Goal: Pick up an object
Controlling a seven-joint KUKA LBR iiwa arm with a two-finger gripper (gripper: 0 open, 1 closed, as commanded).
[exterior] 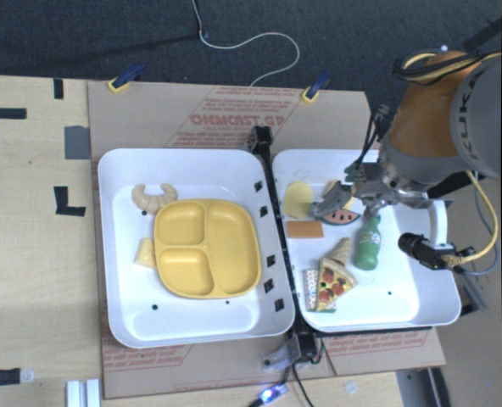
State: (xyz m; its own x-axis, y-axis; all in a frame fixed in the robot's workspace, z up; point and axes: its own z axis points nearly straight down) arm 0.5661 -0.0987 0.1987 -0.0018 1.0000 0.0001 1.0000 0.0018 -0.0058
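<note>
Red "CHEMGUARD"-like print on cardboard [234, 117]; tool [340, 197], openness unclear, above watermelon slice [343, 217].

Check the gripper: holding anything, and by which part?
Cannot tell. The gripper sits low in the right bin, over the watermelon slice; no object is visibly between its fingers.

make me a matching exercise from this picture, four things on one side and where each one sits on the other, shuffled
Things:
1. yellow divided plate
2. pizza slice
3. green bottle
4. croissant

Places:
A. right bin, near its front edge
B. left bin, by the plate's far left corner
C. middle of the left bin
D. right bin, just below the gripper

Pairs: 1-C, 2-A, 3-D, 4-B
</note>
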